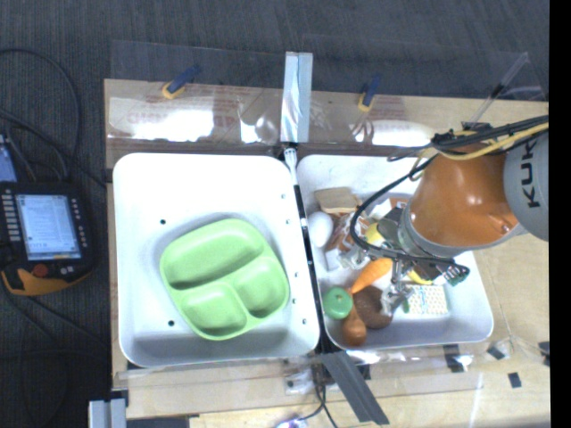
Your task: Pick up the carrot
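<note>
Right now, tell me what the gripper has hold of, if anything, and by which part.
That cannot be told. The gripper sits low in the right bin, right beside the carrot, but the arm's wrist hides whether the carrot is between its fingers.

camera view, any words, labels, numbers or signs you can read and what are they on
"KU": large dark letters on the grey arm, cut off at the frame edge.
Handheld pendant screen left of the bench: lines of text, too small to read.
Small patterned card in the right bin: too blurred to read.

Both white bins (143,239) look like glossy plastic, the green tray (223,279) smooth and matt.
</note>
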Action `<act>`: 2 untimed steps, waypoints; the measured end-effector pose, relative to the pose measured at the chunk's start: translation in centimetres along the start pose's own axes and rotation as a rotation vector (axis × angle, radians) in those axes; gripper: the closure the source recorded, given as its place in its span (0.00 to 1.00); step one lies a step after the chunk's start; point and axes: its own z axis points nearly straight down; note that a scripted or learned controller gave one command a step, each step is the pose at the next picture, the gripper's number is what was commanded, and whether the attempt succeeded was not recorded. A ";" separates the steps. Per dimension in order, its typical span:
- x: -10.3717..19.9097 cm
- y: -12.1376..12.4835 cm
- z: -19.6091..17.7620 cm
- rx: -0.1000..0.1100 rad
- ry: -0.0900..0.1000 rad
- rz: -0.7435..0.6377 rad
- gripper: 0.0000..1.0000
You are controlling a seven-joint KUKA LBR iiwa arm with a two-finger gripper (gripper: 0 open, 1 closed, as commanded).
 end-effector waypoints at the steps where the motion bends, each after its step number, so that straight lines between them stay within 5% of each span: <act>1: -1.0 0.2 0.1 -0.005 0.002 0.113 0.00; 2: -0.5 0.5 0.1 -0.013 -0.003 0.363 0.00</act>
